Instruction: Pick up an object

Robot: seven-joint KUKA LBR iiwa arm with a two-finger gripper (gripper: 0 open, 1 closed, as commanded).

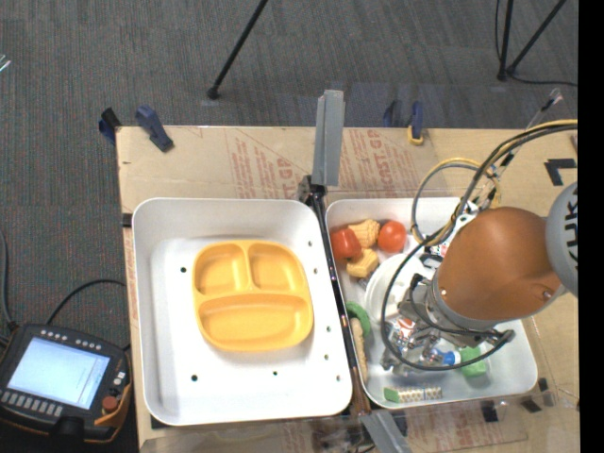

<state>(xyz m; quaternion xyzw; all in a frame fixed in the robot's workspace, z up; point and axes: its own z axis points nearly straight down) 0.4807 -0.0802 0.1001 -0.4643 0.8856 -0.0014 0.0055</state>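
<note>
Arm enters from the frame's right, wrist down over the right bin (524, 371). Gripper (420, 347) sits low among clutter at lower centre of that bin; whether it is parted or closed, cannot tell. Nearest candidates: blue-and-white object (451, 357) just right of it, green piece (477, 367) beyond. Tomatoes (392, 236) lie well apart, toward upper left of the bin. Left bin (151, 347) holds a yellow divided plate (252, 293).

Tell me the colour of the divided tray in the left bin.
Yellow-orange; the divided tray shows plainly in the camera view.
</note>
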